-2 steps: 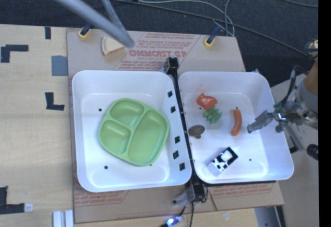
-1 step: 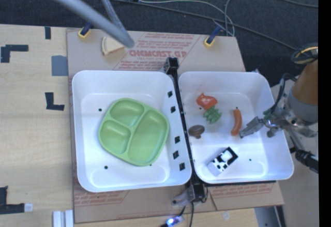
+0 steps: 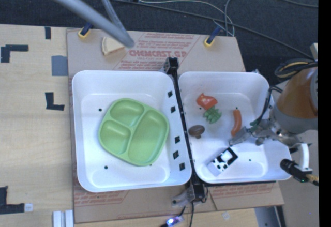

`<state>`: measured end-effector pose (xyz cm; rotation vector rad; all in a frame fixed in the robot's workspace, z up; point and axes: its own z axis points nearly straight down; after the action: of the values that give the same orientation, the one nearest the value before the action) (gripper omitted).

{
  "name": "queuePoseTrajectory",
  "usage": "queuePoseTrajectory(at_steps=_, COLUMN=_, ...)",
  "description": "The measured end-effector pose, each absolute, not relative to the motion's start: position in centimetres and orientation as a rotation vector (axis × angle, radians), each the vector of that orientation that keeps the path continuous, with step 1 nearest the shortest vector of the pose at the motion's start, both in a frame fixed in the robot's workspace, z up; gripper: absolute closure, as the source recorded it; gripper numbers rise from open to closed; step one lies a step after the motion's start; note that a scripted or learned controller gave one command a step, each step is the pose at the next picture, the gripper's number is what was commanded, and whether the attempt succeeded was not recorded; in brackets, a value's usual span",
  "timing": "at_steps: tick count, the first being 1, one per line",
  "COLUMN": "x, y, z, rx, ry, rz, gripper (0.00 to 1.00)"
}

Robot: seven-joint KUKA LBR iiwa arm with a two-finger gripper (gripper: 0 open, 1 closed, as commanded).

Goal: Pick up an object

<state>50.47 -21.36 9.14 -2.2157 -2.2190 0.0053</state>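
The claw (image 3: 243,137) hangs low over the right shallow white bin (image 3: 258,82), near its right wall; how far it is spread I cannot tell. Just left of it lies a slim orange-red sausage-shaped toy (image 3: 236,120). Toward the bin's left wall sit a red toy piece (image 3: 206,100), a small green leafy piece (image 3: 212,115) and a brown rounded lump (image 3: 196,130). A black-and-white patterned block (image 3: 222,161) rests near the front edge. The left white bin (image 3: 83,117) carries a green divided plastic plate (image 3: 134,131).

Two white bins (image 3: 85,84), one green plate (image 3: 134,132), five small items (image 3: 207,101).
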Motion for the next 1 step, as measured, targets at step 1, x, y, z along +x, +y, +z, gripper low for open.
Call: queuePoseTrajectory(at_steps=1, x=50.59, y=-21.36, z=10.47, rx=-2.217, ry=-2.222, rz=0.002, gripper=1.0)
